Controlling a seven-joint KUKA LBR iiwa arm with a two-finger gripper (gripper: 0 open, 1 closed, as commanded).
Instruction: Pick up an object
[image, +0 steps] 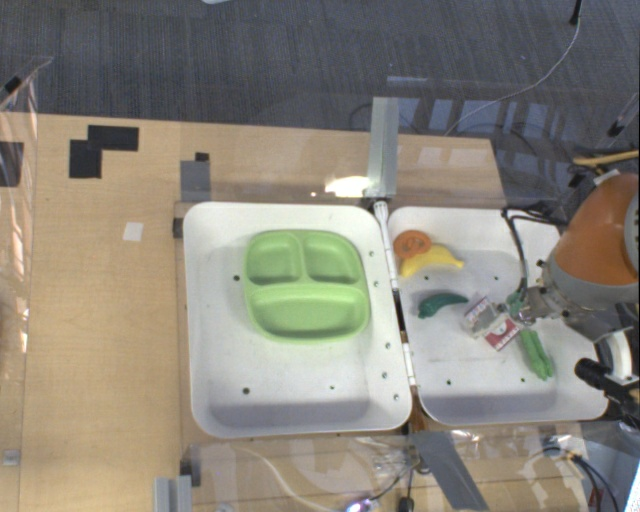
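The right bin (470, 400) holds several small objects. An orange round piece (411, 243) and a yellow banana (430, 262) lie at its far left. A dark green pepper-like piece (441, 303) rests near the middle. A light green pod (536, 354) lies toward the right. A small red and white packet (503, 336) sits just left of the pod. My gripper (483, 317) is low over the bin's middle, right beside the packet and touching or almost touching it. The grey arm with its orange band (598, 245) reaches in from the right.
The left bin (215, 400) carries a green divided plate (304, 284) in its middle. A metal post (384, 150) stands behind the seam between the bins. Black cables (515, 240) run along the right bin's far right corner.
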